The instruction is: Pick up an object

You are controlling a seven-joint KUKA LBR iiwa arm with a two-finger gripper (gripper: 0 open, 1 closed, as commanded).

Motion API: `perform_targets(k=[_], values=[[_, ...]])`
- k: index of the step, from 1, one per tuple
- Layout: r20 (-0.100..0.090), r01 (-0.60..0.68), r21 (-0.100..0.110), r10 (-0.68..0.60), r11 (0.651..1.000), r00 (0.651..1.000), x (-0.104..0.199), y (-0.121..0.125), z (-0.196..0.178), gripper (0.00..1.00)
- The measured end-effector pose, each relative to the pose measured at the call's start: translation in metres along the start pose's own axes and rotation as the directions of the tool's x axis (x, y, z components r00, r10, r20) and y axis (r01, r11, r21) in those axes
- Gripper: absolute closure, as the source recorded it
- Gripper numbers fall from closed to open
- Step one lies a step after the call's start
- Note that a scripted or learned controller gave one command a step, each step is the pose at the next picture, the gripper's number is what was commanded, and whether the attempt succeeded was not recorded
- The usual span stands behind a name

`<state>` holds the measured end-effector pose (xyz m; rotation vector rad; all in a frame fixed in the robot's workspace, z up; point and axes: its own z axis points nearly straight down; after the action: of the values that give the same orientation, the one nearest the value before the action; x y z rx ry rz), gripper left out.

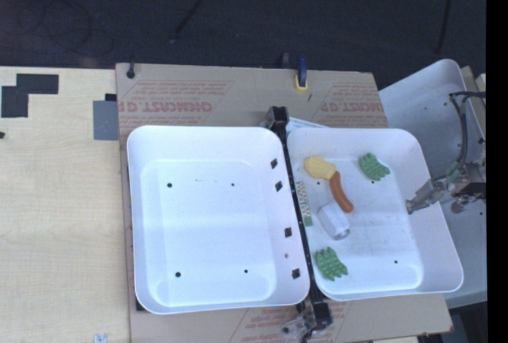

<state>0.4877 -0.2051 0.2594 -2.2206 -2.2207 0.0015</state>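
The right bin (432,270) holds several small objects. A yellow piece (319,167) lies near its upper left, with an orange sausage-shaped piece (341,191) just below it. A pale grey cylinder (333,221) lies on its side under the orange piece. One green ridged piece (373,167) sits at the upper middle and another green piece (329,263) near the front left corner. My gripper (425,198) pokes in over the bin's right rim, well to the right of all the objects, with nothing visibly in it.
The left bin (147,254) stands beside the right one, joined by a black clip strip (287,198). Both rest on a cardboard sheet (206,99) on a wooden bench. A grey metal plate (429,99) lies at the far right.
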Motion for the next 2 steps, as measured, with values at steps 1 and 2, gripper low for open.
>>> perform_targets(k=[1,2], values=[[-0.002,0.001,0.004,-0.001,1.000,1.000,-0.004,0.086,0.081,0.00],[-0.006,0.006,0.006,-0.006,1.000,1.000,0.078,0.128,0.152,0.00]])
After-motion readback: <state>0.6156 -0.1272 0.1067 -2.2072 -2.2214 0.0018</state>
